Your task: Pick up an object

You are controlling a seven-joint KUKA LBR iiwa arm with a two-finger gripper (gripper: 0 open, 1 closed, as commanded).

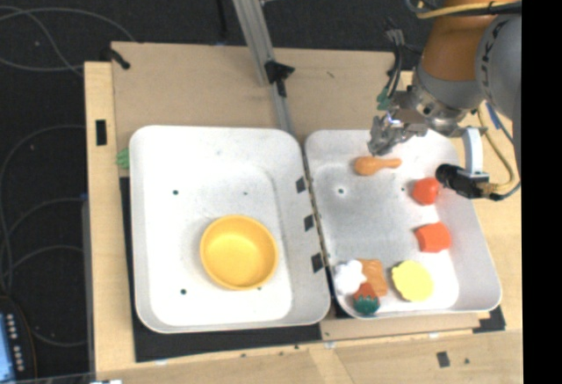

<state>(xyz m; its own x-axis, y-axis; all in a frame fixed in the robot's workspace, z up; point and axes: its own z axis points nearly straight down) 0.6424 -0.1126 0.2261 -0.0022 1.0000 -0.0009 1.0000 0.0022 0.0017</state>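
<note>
Orange toy drumstick (377, 165) was recorded in the right bin (347, 224), beneath the end effector (384, 138); finger state could not be told. Judged light, stiff, slippery; narrow shaft was preferred.

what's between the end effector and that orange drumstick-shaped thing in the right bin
Nothing visible. The end effector hangs just above the drumstick at the far end of the right bin, with bare floor around it. The other items lie well off, toward the near and right sides.

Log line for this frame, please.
hand above orange piece | right bin | nothing seen held | yellow bowl in left bin
</note>
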